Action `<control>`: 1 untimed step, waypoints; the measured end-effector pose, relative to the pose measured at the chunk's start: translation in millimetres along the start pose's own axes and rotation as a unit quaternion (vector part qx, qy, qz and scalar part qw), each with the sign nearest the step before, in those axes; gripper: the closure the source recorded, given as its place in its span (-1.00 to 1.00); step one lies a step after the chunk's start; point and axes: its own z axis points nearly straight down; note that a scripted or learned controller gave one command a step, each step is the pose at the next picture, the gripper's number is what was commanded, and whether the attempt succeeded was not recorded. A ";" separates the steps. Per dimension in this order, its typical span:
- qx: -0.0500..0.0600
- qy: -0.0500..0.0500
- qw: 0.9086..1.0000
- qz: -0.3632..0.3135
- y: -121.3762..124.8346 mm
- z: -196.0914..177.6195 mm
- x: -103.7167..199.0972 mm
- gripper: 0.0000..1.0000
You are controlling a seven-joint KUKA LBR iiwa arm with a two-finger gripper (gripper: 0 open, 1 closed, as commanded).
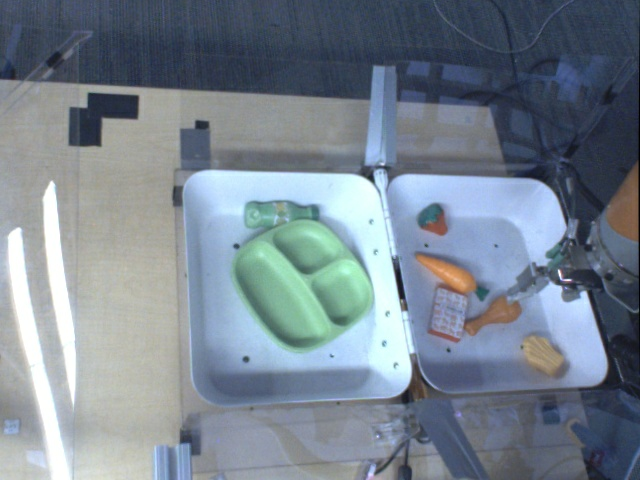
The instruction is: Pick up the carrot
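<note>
The orange carrot [445, 272] with a green stub at its right end lies on its side in the middle of the right bin [500, 196]. My gripper [527, 285] reaches in from the right edge and hangs over the bin's right part, about a carrot's length right of the carrot and apart from it. Its tip is just above the brown drumstick [492, 316]. Nothing shows in its grasp.
The right bin also holds a strawberry [432, 219] at the back, a red and white packet [448, 313] just in front of the carrot, and a yellow corn piece [543, 355] at the front right. The left bin [210, 348] holds a green divided plate [303, 284] and a green bottle [280, 212].
</note>
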 end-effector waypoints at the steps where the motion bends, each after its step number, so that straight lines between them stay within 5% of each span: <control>1: 0.000 0.001 0.996 -0.091 69.7 77.9 58.6 -1.00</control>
